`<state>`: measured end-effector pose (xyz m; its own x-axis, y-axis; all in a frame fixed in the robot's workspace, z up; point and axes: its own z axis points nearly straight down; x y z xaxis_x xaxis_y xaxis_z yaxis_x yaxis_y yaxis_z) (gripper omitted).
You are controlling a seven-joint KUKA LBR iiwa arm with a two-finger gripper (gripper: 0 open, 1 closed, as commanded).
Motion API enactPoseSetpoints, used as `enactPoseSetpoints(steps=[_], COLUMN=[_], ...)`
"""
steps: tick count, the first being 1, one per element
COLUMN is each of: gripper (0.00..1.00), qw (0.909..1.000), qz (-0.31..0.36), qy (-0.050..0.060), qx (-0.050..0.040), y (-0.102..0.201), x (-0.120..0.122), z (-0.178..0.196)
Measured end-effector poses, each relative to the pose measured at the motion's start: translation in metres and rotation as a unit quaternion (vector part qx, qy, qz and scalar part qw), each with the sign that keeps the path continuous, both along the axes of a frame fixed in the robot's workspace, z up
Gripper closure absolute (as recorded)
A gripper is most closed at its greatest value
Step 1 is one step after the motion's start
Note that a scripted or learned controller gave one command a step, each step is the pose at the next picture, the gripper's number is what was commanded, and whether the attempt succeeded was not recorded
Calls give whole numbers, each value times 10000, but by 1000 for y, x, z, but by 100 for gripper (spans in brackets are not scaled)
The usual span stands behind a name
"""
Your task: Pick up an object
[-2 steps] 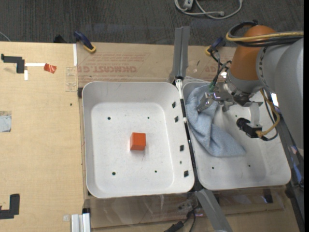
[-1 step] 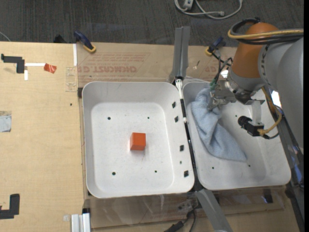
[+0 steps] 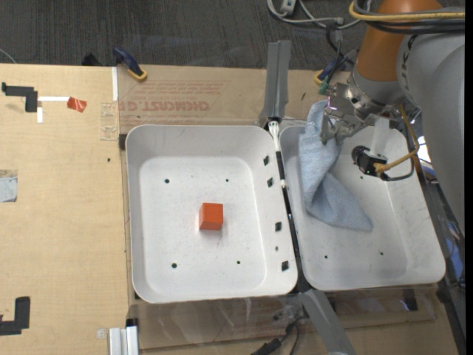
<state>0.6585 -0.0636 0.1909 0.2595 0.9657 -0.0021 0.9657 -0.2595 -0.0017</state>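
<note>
A blue-grey cloth (image 3: 324, 176) hangs in the right bin (image 3: 399, 265). Its top corner is pinched between the fingers of my gripper (image 3: 329, 121), which is shut on it near the bin's back left corner. The cloth's upper part is drawn up into a narrow fold. Its lower end spreads out and still rests on the bin floor. An orange-red cube (image 3: 211, 217) sits alone near the middle of the left bin (image 3: 148, 257), well away from the gripper.
A grey divider (image 3: 278, 87) runs between the two bins at the back. The arm's orange band (image 3: 384, 43) and black cabling hang over the right bin's back edge. Left of the bins lies a plywood bench top (image 3: 59, 213).
</note>
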Motion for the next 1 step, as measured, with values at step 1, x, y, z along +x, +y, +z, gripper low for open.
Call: enactPoseSetpoints(steps=[1], gripper=[100], qw=[10000], qz=[13], qy=[14], qx=[-9], y=[0], x=[0], z=[8])
